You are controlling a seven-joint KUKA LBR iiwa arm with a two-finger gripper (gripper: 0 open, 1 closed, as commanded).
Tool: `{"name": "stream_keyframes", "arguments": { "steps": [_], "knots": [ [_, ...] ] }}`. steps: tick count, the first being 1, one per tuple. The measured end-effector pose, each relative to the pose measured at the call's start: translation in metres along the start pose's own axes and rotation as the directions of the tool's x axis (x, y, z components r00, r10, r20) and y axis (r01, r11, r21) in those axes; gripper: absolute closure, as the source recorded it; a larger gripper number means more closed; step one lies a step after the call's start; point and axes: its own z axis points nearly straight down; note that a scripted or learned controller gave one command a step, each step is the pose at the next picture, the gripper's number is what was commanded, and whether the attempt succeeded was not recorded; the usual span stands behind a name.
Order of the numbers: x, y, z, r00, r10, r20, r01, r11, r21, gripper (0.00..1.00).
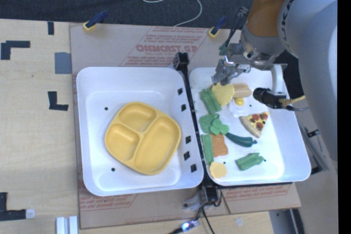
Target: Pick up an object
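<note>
While your arm (296,13) reaches in from the right, its gripper (226,77) hangs low over the right bin (285,164), touching the yellow toy (223,93) at the pile's top; you cannot tell its finger state. Red cardboard (159,46) print is unreadable. A yellow plate (142,137) sits in the left bin (90,118).

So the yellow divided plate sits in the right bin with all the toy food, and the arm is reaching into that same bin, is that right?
Not quite. The camera view shows the yellow divided plate lying alone in the left bin. The toy food, such as the pizza slice, is in the right bin, and the gripper does reach into that bin, over its far end.
</note>
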Motion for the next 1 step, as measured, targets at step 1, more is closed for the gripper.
{"name": "stream_keyframes", "arguments": {
  "steps": [1],
  "knots": [
    [0.0077, 0.0043, -0.0167, 1.000, 0.000, -0.001, 0.000, 1.000, -0.001, 1.00]
  ]
}}
